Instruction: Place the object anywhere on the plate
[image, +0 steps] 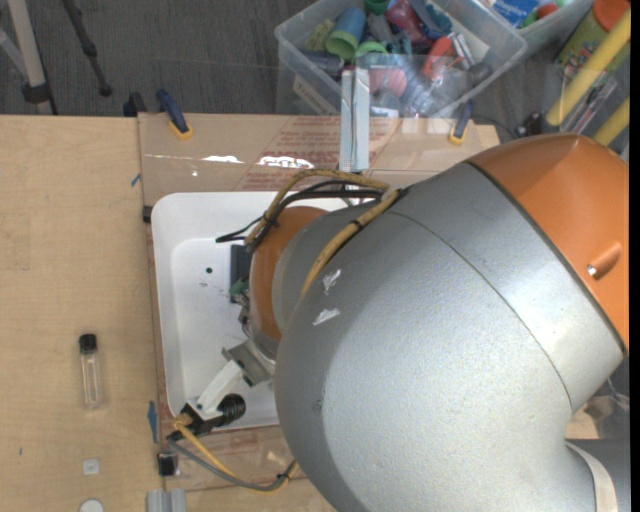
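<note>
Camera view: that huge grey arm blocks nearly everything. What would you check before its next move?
1. Plate found: cannot tell; the arm covers most of the white bin.
2. Object to place found: cannot tell, same reason.
3. Anything held: cannot tell.
4. Glass vial out of the way: ok, it lies on the wooden bench, left of the bin.
5. Tub of toys apart from the arm: ok, beyond the bench.

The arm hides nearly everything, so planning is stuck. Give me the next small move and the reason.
Probably lift the arm slightly, straight up. Its grey bulk covers most of the white bin and reaches low into it, so whatever lies beneath is hidden.
</note>
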